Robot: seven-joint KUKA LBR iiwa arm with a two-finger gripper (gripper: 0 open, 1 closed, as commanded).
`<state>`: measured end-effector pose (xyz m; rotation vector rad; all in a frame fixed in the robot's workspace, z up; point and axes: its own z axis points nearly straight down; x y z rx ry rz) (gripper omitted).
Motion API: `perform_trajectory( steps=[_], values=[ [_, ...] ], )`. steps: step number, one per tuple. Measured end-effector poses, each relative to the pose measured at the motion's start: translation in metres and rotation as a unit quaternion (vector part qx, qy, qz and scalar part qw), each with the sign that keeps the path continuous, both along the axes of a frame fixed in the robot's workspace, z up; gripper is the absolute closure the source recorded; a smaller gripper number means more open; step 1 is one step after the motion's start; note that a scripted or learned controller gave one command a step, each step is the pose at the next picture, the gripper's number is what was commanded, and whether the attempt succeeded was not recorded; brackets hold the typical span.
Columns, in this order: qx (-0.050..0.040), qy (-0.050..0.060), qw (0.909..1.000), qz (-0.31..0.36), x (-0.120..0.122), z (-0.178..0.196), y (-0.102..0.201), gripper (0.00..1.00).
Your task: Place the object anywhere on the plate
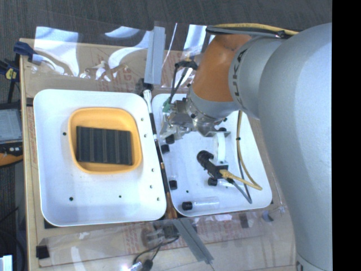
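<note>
One fixed camera looks down at a slant on both bins point(42, 151), seemingly from fairly near.

bench point(84, 239), two white bins point(51, 196)

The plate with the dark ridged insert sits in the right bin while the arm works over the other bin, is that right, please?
Not quite: the plate sits in the left bin, as the camera view shows. The arm works over the other, right bin.

Robotics lab: KUKA arm point(282, 89) over bench bins point(51, 151)
</note>
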<state>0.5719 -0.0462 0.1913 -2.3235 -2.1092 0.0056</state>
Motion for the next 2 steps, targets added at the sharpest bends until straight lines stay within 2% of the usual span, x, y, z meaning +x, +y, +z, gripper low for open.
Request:
perform_trajectory(
  steps=[1,2],
  values=[
    [0.0002,-0.001,0.9996,0.027,0.0189,-0.0004,0.0750,1.00],
    [0.0001,-0.001,0.9996,0.027,0.0189,-0.0003,0.0748,0.00]
  ],
)
